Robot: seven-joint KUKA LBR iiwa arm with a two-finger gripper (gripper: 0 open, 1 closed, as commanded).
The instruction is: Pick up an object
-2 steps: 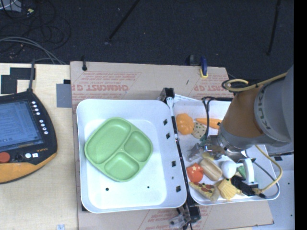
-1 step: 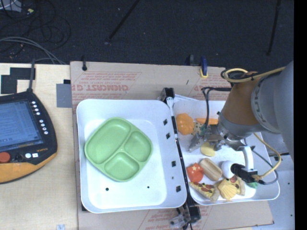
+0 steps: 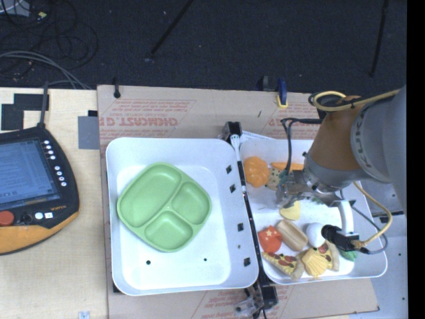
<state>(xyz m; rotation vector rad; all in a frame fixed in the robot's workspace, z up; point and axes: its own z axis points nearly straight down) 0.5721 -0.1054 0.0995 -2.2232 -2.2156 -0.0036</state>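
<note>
While gripper [image 3: 290, 193] hovers; smooth plastic foods [image 3: 292, 234]; fingers perhaps hidden

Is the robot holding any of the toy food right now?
I can't tell. The gripper is down in the right bin, just above a pale yellow piece and beside an orange one, but its tip is too dark and blurry to see.

So the grey arm with the orange band [image 3: 335, 145] reaches in from the right, its gripper [image 3: 290, 193] down in the right white bin [image 3: 372, 268] among toy food: orange lumpy piece [image 3: 256, 171], red tomato [image 3: 269, 239], tan hot dog [image 3: 292, 233], pizza slice [image 3: 282, 262]. The left white bin [image 3: 133, 271] holds a green divided plate [image 3: 164, 207].
</note>
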